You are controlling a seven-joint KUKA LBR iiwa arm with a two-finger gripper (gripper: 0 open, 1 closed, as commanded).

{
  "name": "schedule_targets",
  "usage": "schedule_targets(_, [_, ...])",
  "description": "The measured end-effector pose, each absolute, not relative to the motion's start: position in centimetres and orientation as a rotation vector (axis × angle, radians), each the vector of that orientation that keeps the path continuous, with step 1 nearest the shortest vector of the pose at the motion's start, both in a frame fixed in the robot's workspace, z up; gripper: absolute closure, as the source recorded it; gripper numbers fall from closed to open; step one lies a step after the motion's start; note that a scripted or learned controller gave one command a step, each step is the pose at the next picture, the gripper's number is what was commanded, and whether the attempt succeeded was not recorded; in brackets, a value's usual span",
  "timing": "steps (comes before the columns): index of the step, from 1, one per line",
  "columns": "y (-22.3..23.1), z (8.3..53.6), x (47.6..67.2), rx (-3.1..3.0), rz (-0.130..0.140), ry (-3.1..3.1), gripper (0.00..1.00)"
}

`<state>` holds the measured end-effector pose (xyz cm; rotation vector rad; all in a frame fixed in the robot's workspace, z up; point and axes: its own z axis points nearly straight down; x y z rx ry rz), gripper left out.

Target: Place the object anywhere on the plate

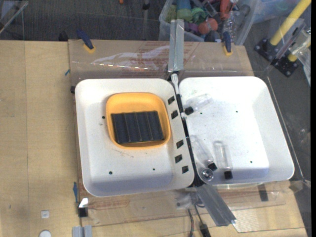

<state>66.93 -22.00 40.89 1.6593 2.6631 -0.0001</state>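
A yellow-orange square plate (136, 98) sits in the left white bin (94, 142), toward its back and middle. A dark grey ribbed rectangular object (137, 127) lies flat on the plate, covering most of its floor. Its near edge reaches the plate's front rim.
The right white bin (256, 127) holds clear plastic pieces: one near its back left (200, 102) and a tube-like one (221, 154) near its front left with small black caps (227, 174) beside it. Black clips (178, 143) line the seam between the bins. A box of toys (207, 9) stands behind the bench.
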Motion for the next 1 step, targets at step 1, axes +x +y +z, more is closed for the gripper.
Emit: schedule_targets(1, [-22.09,43.44,66.92,1.261,0.000,2.871,1.00])
